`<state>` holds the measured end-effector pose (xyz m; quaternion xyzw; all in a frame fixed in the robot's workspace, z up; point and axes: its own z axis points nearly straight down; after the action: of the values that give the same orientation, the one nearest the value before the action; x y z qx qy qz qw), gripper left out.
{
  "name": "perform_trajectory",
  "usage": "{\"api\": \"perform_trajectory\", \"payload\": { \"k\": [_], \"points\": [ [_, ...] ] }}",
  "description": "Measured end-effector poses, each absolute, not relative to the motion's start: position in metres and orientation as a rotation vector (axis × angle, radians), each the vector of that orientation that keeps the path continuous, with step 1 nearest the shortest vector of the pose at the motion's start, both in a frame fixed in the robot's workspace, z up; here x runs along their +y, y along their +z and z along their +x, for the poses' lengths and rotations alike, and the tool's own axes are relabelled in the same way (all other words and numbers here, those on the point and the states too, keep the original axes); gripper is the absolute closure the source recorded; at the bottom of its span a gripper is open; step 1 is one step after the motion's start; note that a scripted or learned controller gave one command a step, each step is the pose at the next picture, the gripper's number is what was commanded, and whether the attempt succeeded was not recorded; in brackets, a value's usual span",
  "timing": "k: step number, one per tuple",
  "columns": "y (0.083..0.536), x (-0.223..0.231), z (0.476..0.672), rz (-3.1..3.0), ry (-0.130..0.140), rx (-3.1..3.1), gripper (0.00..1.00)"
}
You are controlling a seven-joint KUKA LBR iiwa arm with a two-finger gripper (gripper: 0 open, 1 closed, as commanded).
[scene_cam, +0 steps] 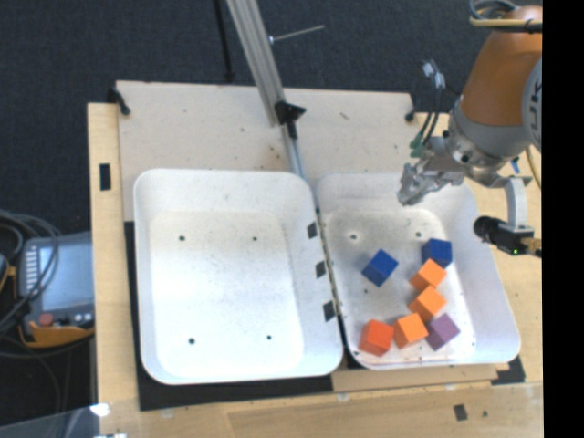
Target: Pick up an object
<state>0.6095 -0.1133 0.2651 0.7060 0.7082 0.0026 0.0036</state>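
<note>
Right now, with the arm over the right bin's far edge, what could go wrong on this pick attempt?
1. The blocks crowd together: the orange cubes and the purple cube touch or nearly touch, so the gripper may nudge neighbours or miss.
2. Several sit close to the right bin wall, which could block a descent.
3. The lone blue cube is tilted, so it may slip.

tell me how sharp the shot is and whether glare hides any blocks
Camera view: soft and grainy overall; the gripper is blurred, the blocks, such as the blue block, read clearly; no glare on them, though the left bin is bright white.
</note>
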Motion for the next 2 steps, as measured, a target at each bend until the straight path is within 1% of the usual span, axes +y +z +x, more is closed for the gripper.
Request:
{"api": "perform_trajectory", "payload": {
  "k": [1,2],
  "points": [
    [0.296,-0.114,0.611,2.213,0.005,2.224,1.0],
    [0.275,-0.069,0.59,2.217,-0.001,2.228,1.0]
  ]
}}
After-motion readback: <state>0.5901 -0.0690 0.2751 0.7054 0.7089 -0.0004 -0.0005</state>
